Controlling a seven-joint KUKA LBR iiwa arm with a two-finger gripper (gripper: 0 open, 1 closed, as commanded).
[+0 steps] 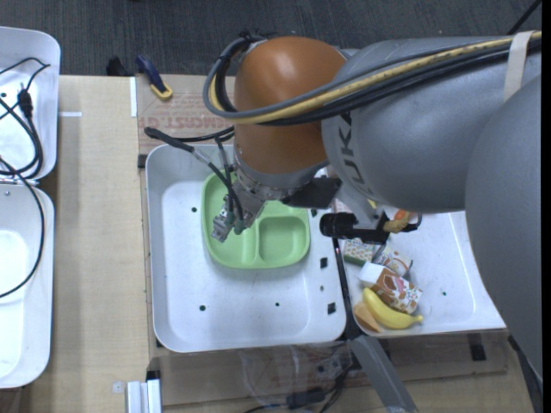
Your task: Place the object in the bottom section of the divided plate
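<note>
A light green divided plate (280,241) lies in the left white bin (181,299), partly covered by the arm. My gripper (229,223) hangs over the plate's left side, its metal fingers pointing down at the plate. The orange band and grey wrist hide the plate's upper part. I see nothing clearly between the fingers.
The right bin (448,304) holds a banana (389,312), a brown patterned item (399,288), a small white block (371,273) and a printed packet (357,250). A blue and yellow tool (152,76) lies on the bench behind the bins. White trays with black cables stand at far left.
</note>
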